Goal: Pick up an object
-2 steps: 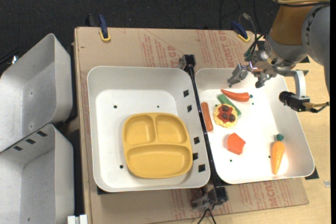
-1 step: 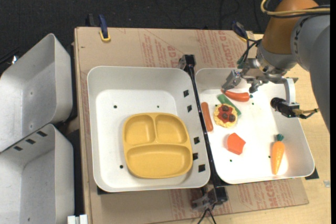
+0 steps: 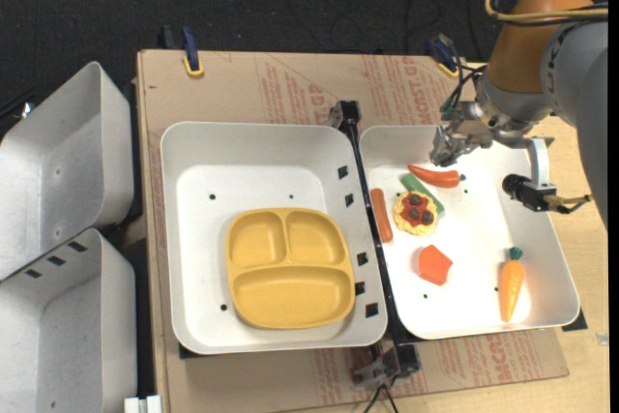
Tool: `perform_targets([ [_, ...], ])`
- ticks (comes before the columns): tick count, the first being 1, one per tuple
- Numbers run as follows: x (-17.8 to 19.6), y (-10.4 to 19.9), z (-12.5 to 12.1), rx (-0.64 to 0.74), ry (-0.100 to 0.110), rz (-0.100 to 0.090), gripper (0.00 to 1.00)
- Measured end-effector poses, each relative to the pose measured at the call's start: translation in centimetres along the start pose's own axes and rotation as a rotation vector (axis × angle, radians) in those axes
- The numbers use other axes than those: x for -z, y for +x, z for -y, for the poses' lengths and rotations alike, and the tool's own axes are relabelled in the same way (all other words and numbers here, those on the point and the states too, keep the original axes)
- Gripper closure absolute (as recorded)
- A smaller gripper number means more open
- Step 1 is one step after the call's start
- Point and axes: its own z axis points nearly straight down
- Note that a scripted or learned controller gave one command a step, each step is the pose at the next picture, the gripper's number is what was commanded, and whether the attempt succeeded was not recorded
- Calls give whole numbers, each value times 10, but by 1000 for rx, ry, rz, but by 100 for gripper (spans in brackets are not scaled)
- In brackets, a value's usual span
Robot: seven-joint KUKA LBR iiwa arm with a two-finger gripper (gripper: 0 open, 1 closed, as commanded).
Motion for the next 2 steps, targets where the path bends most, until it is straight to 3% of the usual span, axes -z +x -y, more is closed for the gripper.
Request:
perform_targets([
  [2,126,12,-1,4,-4,0,100],
])
